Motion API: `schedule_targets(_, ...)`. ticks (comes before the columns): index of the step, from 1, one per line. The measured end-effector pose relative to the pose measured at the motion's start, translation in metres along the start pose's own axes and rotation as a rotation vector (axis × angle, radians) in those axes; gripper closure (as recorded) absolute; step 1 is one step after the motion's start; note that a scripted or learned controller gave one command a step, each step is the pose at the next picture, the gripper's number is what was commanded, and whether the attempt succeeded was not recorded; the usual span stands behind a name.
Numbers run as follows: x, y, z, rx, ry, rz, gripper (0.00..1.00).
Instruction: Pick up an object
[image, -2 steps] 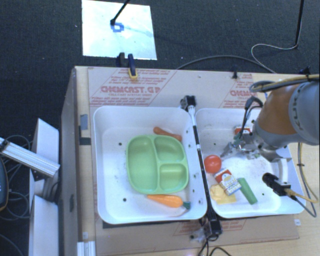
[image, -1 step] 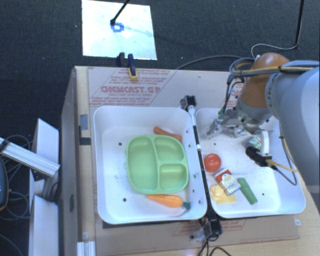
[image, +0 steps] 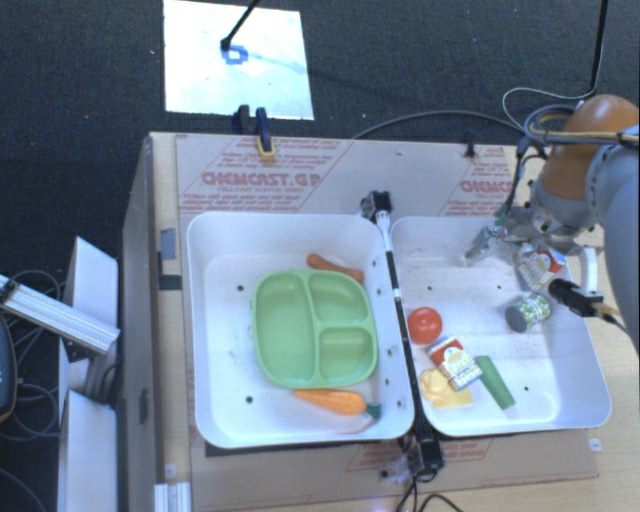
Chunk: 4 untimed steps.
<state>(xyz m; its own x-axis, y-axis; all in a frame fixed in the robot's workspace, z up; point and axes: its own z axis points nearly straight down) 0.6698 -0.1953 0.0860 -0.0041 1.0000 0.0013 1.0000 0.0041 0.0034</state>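
1. The bench (image: 300, 170) is the biggest thing. It has a brown board with red letters on top, and two white bins sit side by side on it.
2. The grey arm (image: 590, 170) comes in from the right. It has an orange band up near the top corner.
3. The left bin (image: 215, 300) holds a green plate and two orange things.
4. The right bin (image: 580, 390) holds a lot of little things.
5. The green plate (image: 315, 328) lies flat in the middle of the left bin. It has three parts.
6. The gripper (image: 530, 250) hangs over the back right part of the right bin. I cannot tell if it is open or closed, or if it has hold of anything.
7. A carrot (image: 335, 402) lies just in front of the green plate.
8. A second orange thing (image: 335, 266) peeks out from behind the plate.
9. A green stick (image: 494, 382) lies near the front of the right bin.
10. A red and white packet (image: 540, 266) is right by the gripper. It is too blurry to tell if they touch.
11. A red and white box (image: 458, 362) lies touching a yellow thing (image: 445, 390), beside the green stick.
12. A red tomato (image: 425, 323) sits near the wall between the bins.
13. A small grey and green thing (image: 528, 311) lies just in front of the packet.
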Motion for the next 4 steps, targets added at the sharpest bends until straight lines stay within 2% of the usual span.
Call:
schedule_targets(1,-0.001,0.001,-0.012,-0.004,-0.004,-0.004,1.00)
schedule_targets(2,0.000,0.001,-0.011,-0.004,-0.004,-0.005,0.00)
schedule_targets(3,-0.001,0.003,-0.023,-0.008,-0.006,-0.008,1.00)
schedule_targets(4,0.000,0.002,-0.023,-0.008,-0.006,-0.008,0.00)
